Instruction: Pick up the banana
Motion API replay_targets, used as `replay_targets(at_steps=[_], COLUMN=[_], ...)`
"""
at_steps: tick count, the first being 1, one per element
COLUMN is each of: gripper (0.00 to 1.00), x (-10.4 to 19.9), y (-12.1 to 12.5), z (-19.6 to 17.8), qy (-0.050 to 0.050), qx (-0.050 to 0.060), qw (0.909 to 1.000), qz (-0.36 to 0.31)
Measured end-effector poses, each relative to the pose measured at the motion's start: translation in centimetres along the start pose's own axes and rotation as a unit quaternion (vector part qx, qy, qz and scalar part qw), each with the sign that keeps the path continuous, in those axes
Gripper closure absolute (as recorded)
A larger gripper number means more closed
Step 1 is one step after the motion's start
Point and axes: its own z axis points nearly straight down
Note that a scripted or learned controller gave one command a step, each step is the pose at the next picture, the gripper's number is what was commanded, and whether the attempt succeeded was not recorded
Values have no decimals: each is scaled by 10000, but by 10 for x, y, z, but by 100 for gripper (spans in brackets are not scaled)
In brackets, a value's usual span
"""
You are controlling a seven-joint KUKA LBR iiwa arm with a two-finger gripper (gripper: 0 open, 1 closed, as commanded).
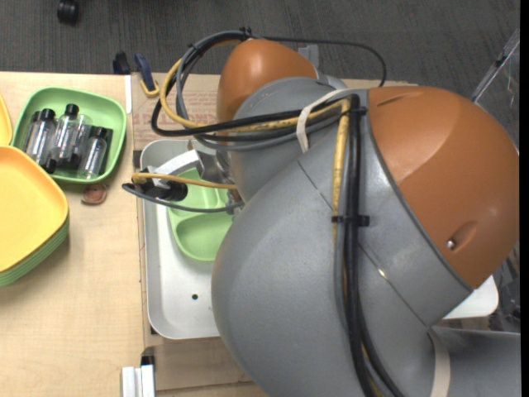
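The grey and orange arm [355, 246] covers most of the view, reaching in from the right over the white bin [165, 304]. Its wrist end, with black and yellow cables [165, 184], sits over the bin's upper left part. A light green dish [198, 234] lies in the bin right beside and partly under the arm. The arm's body hides whatever lies further right in the bin.
On the wooden bench at left stands a green tray [70, 131] with several small black-capped bottles. A stack of yellow plates [25, 213] sits at the far left edge. A small brown object [95, 194] lies below the green tray.
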Motion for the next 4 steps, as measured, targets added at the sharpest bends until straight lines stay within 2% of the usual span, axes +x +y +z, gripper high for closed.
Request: replay_targets(at_steps=[1,2,3,4], gripper=[100,100,100,100], x=[-67,-58,-29,-14], y=[-9,70,135,82], z=[67,65,-32,45], qy=[-7,28,-13,-21], qx=[1,45,5,8], qw=[9998,9995,9841,9852], qz=[207,308,-1776,-1713])
